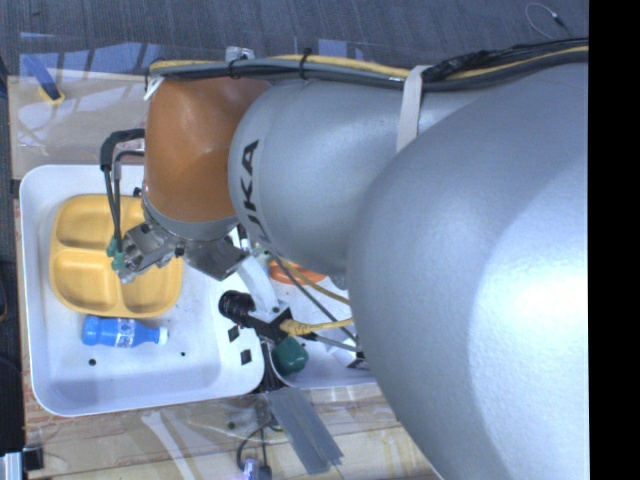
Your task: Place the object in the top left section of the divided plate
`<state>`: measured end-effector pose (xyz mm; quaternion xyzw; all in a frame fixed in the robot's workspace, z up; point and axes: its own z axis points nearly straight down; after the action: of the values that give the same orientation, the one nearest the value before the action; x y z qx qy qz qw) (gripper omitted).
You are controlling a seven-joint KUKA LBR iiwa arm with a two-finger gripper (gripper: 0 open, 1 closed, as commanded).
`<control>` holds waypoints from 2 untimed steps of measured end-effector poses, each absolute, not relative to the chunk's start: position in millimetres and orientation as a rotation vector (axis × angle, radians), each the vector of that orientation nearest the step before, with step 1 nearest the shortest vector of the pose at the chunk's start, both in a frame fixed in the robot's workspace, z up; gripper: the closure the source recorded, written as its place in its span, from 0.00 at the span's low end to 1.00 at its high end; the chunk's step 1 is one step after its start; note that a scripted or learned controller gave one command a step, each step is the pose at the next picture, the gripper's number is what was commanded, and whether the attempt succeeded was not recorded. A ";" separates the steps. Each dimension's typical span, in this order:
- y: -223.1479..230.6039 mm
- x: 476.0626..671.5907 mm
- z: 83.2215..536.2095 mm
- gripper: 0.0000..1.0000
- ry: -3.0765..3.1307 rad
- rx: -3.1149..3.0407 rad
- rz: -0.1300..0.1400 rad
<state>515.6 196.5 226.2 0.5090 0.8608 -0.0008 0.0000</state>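
Two jobs left, most likely: grabbing the blue bottle (120,332), then dropping it on the yellow plate (80,268). Lies near the left bin's (40,388) bottom edge, just beside the plate. Cannot tell the gripper (122,260), over the plate's right rim, as open or shut.

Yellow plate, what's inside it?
The yellow divided plate lies in the left white bin, and its left sections look bare. The arm and gripper cover its right side, so anything there is hidden. A blue bottle lies beside it.
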 end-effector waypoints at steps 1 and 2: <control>196.5 515.6 226.2 0.00 2.704 1.599 -0.003; 202.9 487.6 103.8 0.00 2.752 1.524 -0.006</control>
<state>487.6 202.9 103.8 0.4845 0.8748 -0.0018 -0.0019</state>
